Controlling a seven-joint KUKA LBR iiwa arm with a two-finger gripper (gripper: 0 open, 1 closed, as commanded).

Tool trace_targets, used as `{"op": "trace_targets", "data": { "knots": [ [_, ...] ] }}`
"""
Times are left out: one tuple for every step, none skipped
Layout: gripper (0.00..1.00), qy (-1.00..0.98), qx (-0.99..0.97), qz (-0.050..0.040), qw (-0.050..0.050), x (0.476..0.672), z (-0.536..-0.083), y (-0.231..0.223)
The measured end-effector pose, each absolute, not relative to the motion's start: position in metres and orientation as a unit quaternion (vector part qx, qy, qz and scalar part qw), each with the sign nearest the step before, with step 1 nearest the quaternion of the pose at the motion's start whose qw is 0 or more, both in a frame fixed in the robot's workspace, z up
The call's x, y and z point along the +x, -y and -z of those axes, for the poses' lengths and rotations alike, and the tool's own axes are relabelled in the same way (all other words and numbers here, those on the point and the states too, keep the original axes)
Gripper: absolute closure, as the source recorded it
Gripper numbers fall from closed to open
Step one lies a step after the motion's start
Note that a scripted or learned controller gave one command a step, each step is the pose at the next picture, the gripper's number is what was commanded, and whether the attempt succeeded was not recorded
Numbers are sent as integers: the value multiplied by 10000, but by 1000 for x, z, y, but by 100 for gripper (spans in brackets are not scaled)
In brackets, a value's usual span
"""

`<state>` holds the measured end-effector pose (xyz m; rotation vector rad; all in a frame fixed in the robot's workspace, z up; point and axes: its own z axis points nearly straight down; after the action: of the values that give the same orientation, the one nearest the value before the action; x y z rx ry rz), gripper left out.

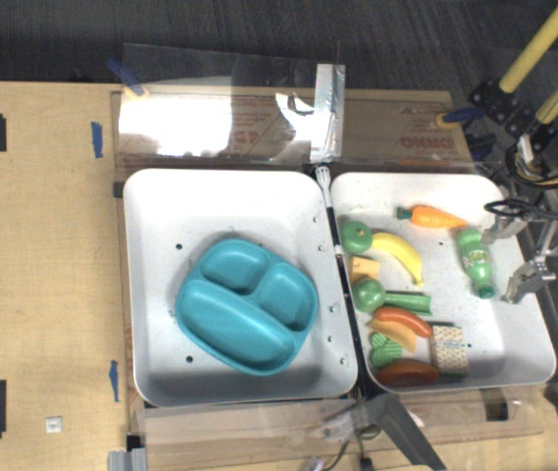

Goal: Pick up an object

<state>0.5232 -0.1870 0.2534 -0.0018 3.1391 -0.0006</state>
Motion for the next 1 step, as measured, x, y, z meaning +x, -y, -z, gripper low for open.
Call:
{"op": "trace_targets", "data": {
  "knots": [
    [0, -10000, 84, 12, 36, 539, -95, 213]
  ]
}}
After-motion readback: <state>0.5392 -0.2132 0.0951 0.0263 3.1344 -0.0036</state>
